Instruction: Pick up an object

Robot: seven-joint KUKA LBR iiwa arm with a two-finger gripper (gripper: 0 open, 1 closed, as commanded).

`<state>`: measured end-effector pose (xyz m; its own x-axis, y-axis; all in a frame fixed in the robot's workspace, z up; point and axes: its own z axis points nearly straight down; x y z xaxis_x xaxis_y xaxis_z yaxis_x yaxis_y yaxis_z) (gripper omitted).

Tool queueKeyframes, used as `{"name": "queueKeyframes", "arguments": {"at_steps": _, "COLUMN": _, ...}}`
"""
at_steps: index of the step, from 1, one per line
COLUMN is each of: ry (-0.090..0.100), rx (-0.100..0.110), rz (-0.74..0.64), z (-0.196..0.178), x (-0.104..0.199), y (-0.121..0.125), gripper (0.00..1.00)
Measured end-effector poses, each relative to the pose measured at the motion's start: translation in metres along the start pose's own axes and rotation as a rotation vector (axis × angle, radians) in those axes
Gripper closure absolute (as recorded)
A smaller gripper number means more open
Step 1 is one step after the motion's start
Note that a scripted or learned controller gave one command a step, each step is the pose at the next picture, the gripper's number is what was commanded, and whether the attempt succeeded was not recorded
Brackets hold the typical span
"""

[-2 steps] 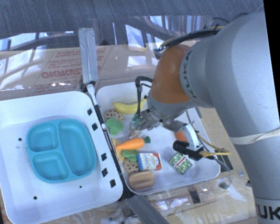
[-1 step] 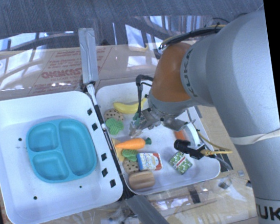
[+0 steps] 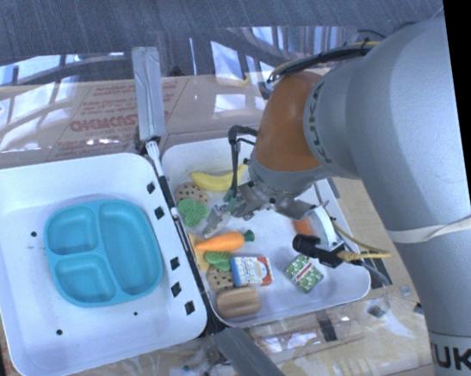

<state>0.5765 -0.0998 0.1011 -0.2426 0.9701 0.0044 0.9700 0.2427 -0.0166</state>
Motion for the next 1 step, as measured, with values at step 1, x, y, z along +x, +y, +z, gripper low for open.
{"name": "queueKeyframes", "arguments": {"at_steps": 1, "ry": -0.002, "rx": -0.011, "rz": 0.062, "z": 0.0130, "x": 0.0154, "y": -0.0453, "gripper": 0.00}}
